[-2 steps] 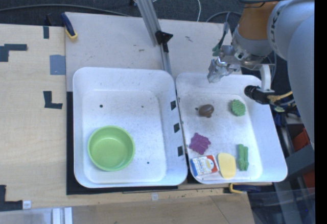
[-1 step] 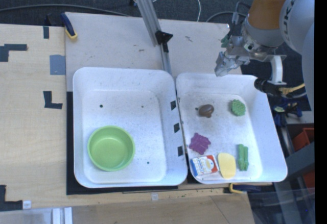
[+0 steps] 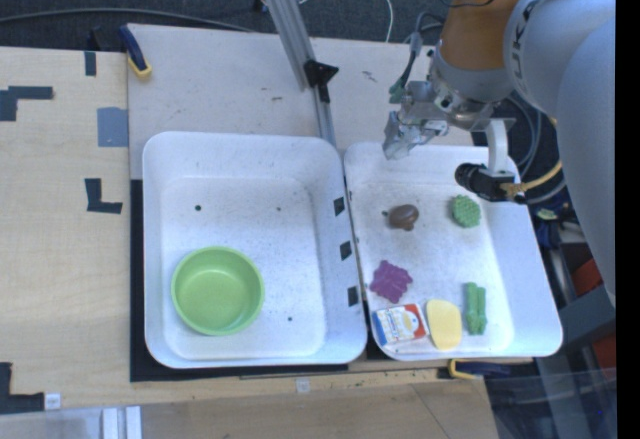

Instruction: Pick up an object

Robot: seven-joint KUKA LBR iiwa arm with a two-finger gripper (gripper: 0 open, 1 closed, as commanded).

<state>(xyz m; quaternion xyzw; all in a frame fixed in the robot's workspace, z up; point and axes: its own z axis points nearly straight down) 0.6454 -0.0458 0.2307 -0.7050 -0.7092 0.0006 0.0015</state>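
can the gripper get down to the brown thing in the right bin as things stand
Probably yes. The gripper hangs over the far rim of the right bin, and the brown object lies just nearer the camera with bare floor around it, apart from its neighbours.

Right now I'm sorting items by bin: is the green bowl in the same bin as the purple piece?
No, the green bowl sits in the left bin, while the purple piece lies in the right bin.

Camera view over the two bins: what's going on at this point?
The arm's gripper hangs over the far rim of the right bin, holding nothing visible. In that bin lie a brown lump, a green ball, a purple piece, a small packet, a yellow piece and a green stick. The left bin holds a green bowl.
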